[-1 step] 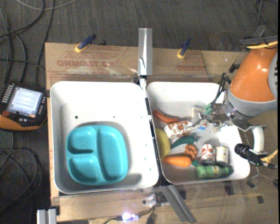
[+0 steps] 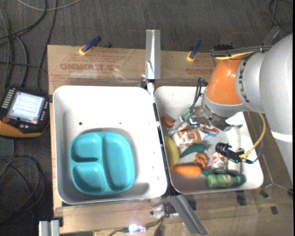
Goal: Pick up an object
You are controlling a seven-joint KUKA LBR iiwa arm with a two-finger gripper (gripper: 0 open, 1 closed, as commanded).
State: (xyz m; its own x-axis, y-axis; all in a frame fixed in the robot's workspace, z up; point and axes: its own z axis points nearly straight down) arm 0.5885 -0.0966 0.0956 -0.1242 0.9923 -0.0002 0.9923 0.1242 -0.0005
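Objects: heaped toys [image 2: 201, 156] crowd beneath the claw [image 2: 200, 113].
Claw: hidden under the wrist; cannot tell.
Risk: clutter deflects, closing on nothing.

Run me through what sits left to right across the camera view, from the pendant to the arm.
Orange teach pendant → teal divided tray in the left white bin → yellow banana at the right bin's left wall → carrot → green bottle → grey arm.
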